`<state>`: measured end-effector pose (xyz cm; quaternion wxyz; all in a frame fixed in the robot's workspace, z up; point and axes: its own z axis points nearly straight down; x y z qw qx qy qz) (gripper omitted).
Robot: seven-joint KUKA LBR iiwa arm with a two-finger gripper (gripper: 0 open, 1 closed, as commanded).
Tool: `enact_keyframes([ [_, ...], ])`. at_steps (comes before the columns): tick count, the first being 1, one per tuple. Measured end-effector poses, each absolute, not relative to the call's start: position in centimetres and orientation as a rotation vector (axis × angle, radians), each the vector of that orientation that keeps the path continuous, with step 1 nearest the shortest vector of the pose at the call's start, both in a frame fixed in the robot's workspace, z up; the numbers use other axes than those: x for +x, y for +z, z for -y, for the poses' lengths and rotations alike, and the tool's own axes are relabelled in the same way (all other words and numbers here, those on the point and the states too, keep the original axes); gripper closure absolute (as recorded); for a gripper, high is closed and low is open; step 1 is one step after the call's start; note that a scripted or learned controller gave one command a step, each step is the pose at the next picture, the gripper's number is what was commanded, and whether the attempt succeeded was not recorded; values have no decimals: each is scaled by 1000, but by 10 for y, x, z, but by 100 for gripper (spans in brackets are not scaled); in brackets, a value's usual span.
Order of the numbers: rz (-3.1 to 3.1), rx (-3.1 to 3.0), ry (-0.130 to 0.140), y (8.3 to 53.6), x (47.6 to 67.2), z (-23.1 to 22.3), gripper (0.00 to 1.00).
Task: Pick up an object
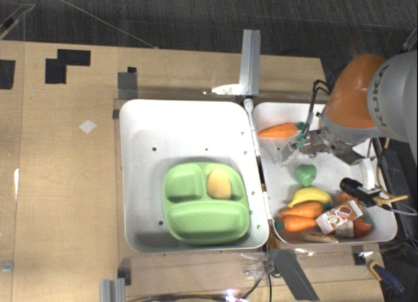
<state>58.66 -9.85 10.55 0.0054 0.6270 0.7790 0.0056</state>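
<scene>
My gripper (299,145) hangs over the upper middle of the right bin (274,114), reaching in from the right. An orange carrot (277,131) lies just to its upper left, close to the tip. Just below the gripper sits a small green vegetable (305,174). Nothing shows between the fingers. Along the bin's front edge lie a yellow banana (310,196), two more carrots (300,218) and a red and white carton (339,218).
The left bin (150,131) holds a green divided plate (196,219) with a yellow fruit (219,183) in its upper right compartment. A metal post (251,59) stands behind the wall between the bins. The grey and orange arm (356,95) covers the right bin's far right corner.
</scene>
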Motion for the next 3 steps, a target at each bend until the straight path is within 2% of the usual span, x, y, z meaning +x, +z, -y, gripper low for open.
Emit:
enact_keyframes([
  [1, -2329, 2089, 22, 92, 560, 111, 0],
  [2, -2328, 2083, 31, 105, 563, 110, 100],
  [3, -2243, 2194, 6, 241, 590, 65, 100],
])
